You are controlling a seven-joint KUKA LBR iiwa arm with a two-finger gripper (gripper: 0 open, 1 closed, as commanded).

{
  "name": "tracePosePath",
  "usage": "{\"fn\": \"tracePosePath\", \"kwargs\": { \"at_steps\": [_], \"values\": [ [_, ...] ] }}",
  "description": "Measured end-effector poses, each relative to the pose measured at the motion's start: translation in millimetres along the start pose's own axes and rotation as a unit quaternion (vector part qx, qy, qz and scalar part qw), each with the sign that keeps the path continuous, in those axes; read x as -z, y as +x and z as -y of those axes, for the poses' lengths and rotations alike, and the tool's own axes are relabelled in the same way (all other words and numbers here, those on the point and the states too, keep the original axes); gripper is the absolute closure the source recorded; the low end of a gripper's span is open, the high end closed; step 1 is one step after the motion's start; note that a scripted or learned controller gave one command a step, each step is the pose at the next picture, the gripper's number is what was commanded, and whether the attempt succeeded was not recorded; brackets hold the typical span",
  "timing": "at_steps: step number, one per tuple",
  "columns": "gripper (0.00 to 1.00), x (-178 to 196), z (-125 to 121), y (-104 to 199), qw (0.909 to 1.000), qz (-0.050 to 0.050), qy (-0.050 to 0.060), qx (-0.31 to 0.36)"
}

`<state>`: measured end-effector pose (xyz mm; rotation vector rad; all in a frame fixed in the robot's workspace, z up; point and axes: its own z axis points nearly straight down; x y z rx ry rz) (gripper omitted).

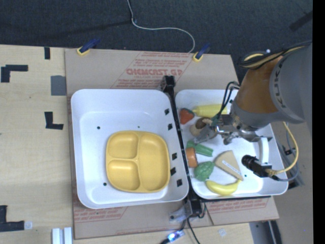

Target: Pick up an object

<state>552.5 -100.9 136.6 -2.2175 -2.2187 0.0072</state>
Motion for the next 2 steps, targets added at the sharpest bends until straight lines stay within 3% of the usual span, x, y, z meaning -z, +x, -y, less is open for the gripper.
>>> {"fn": "tracePosePath", "kwargs": {
  "at_steps": [1,2],
  "values": [
    [0.0,-52.6,0.2,0.8,1.0,0.0,-0.002,0.0],
    [1.0,-39.5,-0.5,1.7,1.0,-0.001,-0.002,0.001]
  ]
}}
